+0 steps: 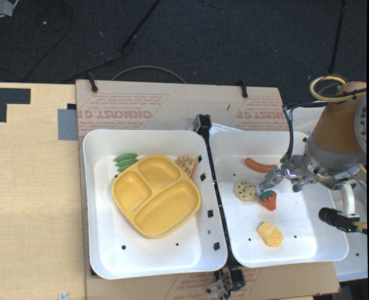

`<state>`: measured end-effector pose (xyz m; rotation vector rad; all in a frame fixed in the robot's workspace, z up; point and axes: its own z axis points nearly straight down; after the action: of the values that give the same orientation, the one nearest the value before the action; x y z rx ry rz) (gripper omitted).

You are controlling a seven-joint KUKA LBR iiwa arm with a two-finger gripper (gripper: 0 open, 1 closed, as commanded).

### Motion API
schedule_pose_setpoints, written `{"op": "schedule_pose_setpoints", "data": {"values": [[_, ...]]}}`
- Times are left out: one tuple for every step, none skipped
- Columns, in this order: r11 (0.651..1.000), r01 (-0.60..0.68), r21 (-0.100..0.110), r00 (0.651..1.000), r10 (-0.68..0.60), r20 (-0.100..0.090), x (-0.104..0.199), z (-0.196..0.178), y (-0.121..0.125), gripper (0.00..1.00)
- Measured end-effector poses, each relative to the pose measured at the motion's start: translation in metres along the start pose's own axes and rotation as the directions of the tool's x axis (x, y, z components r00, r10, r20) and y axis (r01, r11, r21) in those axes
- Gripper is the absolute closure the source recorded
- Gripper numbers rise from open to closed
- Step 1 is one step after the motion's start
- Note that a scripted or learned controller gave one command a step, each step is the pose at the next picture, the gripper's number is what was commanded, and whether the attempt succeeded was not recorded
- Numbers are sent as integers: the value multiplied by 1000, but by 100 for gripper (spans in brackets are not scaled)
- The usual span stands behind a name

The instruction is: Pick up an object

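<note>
Corn (270, 234) sits nearest in the right bin (300, 254), untouched. Further back, the tool (273, 185) is low over the strawberry (269, 199), cookie (245, 190) just beside, probably lining up a grab. Can't tell if it's apart or together. Sausage (258, 164) lies behind.
</note>
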<state>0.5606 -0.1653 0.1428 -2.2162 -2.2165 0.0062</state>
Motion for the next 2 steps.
{"op": "schedule_pose_setpoints", "data": {"values": [[1000,-2,-6,1000,2,1,0,51,1,0],[1000,-1,-10,1000,1,-1,1,37,2,100]]}}
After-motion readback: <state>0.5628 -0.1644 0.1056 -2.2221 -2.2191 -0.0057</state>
